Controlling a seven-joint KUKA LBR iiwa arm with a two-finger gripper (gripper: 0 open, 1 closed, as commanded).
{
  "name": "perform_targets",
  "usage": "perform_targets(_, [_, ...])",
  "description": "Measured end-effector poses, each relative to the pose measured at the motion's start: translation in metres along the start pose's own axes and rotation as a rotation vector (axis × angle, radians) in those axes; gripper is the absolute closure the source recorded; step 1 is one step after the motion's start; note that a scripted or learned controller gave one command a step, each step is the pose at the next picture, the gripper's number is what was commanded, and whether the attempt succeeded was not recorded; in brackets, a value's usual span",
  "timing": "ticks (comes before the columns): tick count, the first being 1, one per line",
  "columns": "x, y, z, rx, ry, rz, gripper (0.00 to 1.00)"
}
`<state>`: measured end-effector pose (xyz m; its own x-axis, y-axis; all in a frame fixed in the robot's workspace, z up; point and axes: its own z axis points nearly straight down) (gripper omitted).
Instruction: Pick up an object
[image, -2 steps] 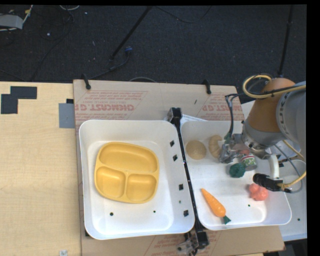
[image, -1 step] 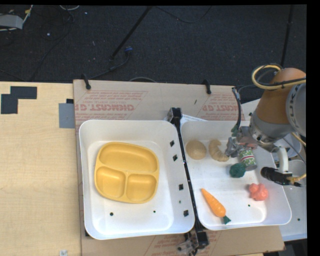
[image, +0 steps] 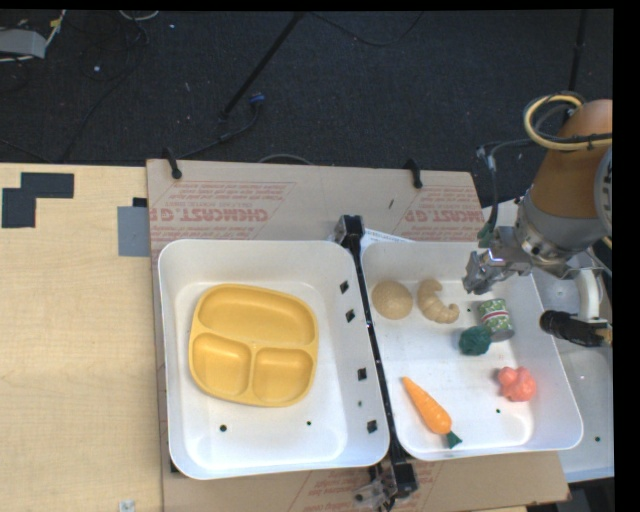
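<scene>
We found the gripper (image: 484, 272) poised over the back right part of the right bin (image: 560, 425), and we could not tell from this slanted view how its tips stood or whether anything sat between them; nothing was visibly carried. Just below it lay a small green-and-white striped cylinder (image: 493, 317), on its side as far as we could judge, with a dark green lump (image: 475, 341) touching or nearly touching its lower left edge. To the left of the gripper were a curled tan piece (image: 437, 301) and, just beside that, a round tan ball (image: 392, 299).

We judged the striped cylinder the nearest candidate, though its green neighbour crowded it (a descent there risked pinching both or nudging one away). A cleaner choice, in our view, would have been the pink lump (image: 516, 383) or the orange carrot (image: 428, 404), each lying well apart from the rest. For the carrot, we would have closed across its narrow width near the middle. The left bin (image: 250, 455) held a yellow divided tray (image: 254, 343).
</scene>
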<state>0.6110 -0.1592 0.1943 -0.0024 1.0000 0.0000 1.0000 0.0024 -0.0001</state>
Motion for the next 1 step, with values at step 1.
perform_targets(1, [0.0051, -0.0018, -0.0423, 0.001, 0.0, 0.0, 1.0])
